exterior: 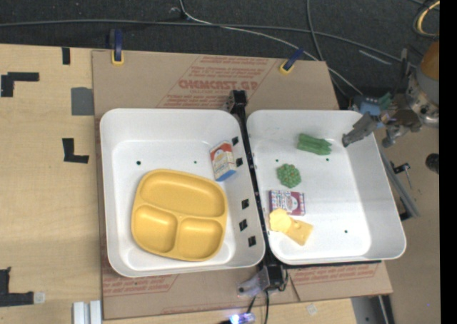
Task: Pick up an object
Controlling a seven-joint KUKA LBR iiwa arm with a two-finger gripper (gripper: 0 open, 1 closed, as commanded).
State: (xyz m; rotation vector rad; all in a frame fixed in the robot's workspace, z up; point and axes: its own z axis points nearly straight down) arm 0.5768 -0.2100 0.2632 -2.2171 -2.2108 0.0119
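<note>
1. Gripper [371,130] sat at the right bin's [357,244] upper right rim, fingers spread with nothing between them.
2. Green block [314,145] lay in that bin, just left of the gripper.
3. Green ball [288,174] lay below the block.
4. Card [287,202] and cheese [292,229] lay lower, near the bin's left wall.
5. Carton [223,161] and yellow tray [179,215] lay in the left bin [118,137], beyond that wall.

Two white bins [114,137] on brown cardboard [207,80] printed with red lettering; a yellow divided tray [178,214]; a small carton [223,161] in white, red and blue; a green oblong piece [313,145]; a green round piece [288,174]; a pink packet [288,202]; a yellow wedge [291,228].
</note>
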